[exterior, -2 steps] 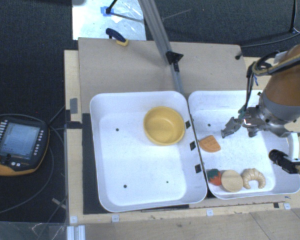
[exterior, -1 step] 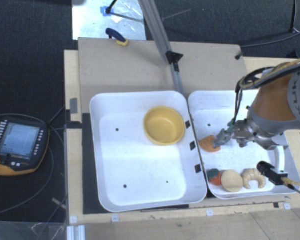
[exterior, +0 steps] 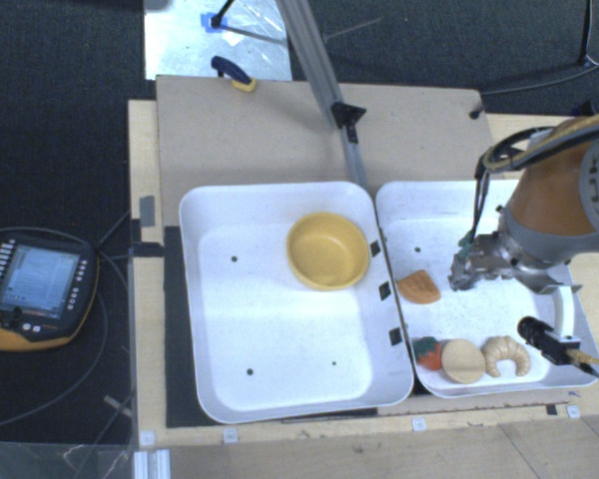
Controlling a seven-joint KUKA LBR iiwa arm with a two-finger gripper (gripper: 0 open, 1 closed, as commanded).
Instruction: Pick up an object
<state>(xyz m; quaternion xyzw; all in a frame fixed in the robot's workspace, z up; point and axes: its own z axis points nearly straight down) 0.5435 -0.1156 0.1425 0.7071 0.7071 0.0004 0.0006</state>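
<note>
Two shallow white bins are set side by side on the bench. In the left bin point(exterior: 230, 367) a yellow bowl point(exterior: 327, 250) is seen upright near the back right corner. In the right bin point(exterior: 419, 203) an orange wedge-shaped piece point(exterior: 418, 287) lies near the left wall, and along the front wall a small red and green item point(exterior: 427, 351), a pale round bun point(exterior: 463, 360) and a croissant point(exterior: 506, 355) are lined up, each just beside the next. The gripper point(exterior: 463, 268) is lowered inside the right bin, just to the right of the orange piece, which is not seen between its parts. Whether it is released or clenched cannot be told.
</note>
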